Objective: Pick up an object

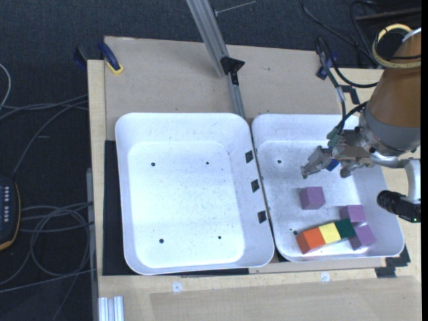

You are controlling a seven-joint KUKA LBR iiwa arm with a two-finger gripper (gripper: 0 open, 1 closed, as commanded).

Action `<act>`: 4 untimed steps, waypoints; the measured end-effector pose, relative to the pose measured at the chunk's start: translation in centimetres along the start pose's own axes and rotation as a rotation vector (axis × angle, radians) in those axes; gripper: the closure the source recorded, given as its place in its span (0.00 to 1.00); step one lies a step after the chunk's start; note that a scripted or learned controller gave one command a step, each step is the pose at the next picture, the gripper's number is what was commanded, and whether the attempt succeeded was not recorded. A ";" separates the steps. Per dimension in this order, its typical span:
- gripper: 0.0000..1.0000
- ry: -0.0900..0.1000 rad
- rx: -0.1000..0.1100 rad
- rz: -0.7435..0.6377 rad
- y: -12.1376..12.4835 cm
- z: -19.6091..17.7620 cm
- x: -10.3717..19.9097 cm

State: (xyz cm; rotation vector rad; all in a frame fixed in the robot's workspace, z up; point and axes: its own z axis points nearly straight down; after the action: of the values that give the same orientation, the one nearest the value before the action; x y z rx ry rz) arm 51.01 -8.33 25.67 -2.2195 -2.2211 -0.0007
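Note:
In the right bin [281, 236] a purple cube [311, 197] lies near the middle. A striped block [326, 235] in orange, yellow and green sits by the front wall. Two more purple blocks rest at the front right, one [352, 212] above the other [364, 235]. My gripper [326, 162] hangs over the right bin's middle, a little behind the purple cube, its fingers spread open with nothing between them.
The left bin [134, 179] stands beside the right one, with black clips [255, 184] along the shared edge. A metal pole [210, 29] slants up from the bench's back. Cables lie on the floor at the left.

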 end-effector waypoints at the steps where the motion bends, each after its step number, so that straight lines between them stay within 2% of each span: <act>1: 0.00 0.000 -0.001 0.000 0.0 0.0 0.0; 2: 0.00 0.000 0.005 0.001 -0.4 4.3 -0.2; 3: 0.00 0.000 0.006 0.001 0.4 9.7 -0.7; 4: 0.00 -0.005 -0.016 0.001 0.6 13.9 -0.7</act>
State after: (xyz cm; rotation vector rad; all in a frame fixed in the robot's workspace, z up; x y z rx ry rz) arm 51.65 -9.00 11.78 -2.2311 -2.2302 -0.0126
